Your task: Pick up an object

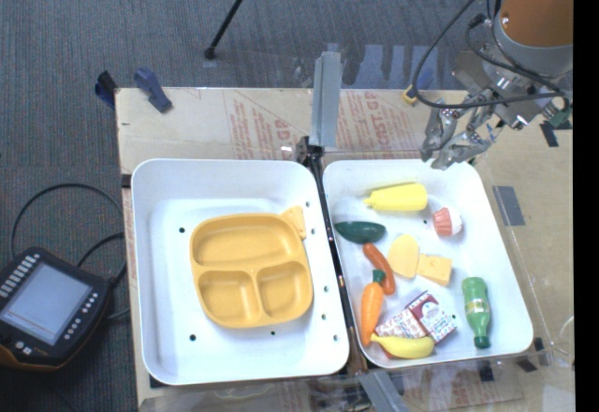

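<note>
Yellow bottle [398, 198] in right bin [510, 293], jaws [449, 153] above, apart.

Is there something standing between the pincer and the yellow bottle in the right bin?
Nothing visible does. The pincer hangs above the right white bin's far rim, and the yellow plastic bottle lies just below-left of it with bare bin floor around.

Below the fingers [453, 146] the right bin [501, 242] holds the toy food, and left of it the tray [250, 268] lies in the left bin [159, 260].
</note>
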Robot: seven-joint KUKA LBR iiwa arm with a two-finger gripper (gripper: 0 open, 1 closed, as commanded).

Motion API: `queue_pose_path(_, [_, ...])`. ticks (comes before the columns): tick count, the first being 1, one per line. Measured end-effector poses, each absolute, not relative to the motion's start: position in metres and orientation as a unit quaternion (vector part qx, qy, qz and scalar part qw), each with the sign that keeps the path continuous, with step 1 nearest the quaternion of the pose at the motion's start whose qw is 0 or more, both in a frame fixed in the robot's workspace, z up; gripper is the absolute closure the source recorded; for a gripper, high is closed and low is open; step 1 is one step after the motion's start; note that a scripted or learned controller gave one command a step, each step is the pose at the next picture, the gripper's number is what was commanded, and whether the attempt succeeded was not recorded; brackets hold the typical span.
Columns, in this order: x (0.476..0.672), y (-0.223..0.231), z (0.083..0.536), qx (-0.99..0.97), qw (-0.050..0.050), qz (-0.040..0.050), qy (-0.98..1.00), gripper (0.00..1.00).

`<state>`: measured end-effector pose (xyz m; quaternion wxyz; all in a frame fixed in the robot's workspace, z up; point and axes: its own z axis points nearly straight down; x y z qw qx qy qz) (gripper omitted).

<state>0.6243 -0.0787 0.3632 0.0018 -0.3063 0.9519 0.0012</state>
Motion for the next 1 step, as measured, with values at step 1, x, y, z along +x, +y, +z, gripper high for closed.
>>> queue_pose_path(1, [0.6229, -0.0789, 0.4041, -0.448, 0.004, 0.0002, 0.894, 1.0])
